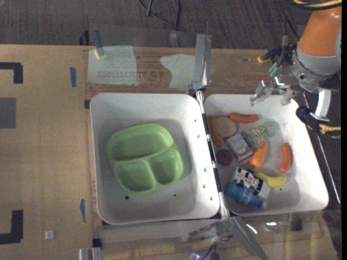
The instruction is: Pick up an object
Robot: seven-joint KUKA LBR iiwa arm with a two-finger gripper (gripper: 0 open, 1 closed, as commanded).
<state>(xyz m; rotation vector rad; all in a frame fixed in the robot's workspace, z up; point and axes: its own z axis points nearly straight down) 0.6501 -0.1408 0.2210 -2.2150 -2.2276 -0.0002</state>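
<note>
Gripper [274, 91] above right bin [317, 199] far rim, jaw state unclear; orange carrot [259, 155] below, long axis near-upright, slightly tilted.

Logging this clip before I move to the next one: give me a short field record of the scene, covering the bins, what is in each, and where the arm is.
left bin: holds a green divided tray
right bin: holds a pile of small toy items
items seen: blue bottle, yellow banana, orange carrot, round brown piece
arm: at the view's upper right, above the right bin's far corner
gripper: above the bin's far rim, apart from the items, nothing seen in it
task progress: no object picked up yet
</note>
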